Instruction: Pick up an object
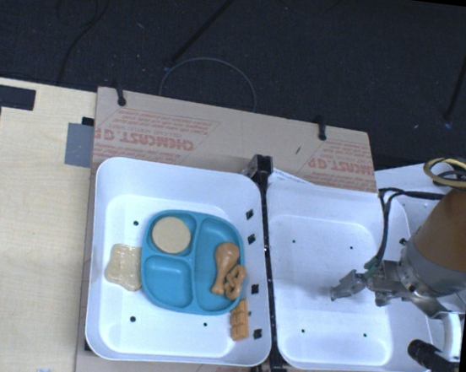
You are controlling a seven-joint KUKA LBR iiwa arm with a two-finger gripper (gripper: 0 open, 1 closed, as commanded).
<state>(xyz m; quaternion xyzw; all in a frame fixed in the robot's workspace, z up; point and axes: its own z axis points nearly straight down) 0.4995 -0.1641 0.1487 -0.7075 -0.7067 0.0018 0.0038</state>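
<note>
White bins, two, are set side by side on the surface. Left bin (104, 326): a blue compartment tray (170, 287) is held, with a round tan disc (170, 235) in one compartment and a drumstick-shaped piece (226, 267) in another; a pale bread-like piece (124, 266) lies just beside the tray, and a small brown piece (240, 321) by its lower corner. Right bin (337, 237): the pincer (345, 287) is positioned low over the floor, well apart from all items. Pincer state: cannot be told. Progress: nothing is seen to be grasped; approach to the left bin, grasp and lift are judged outstanding.
</note>
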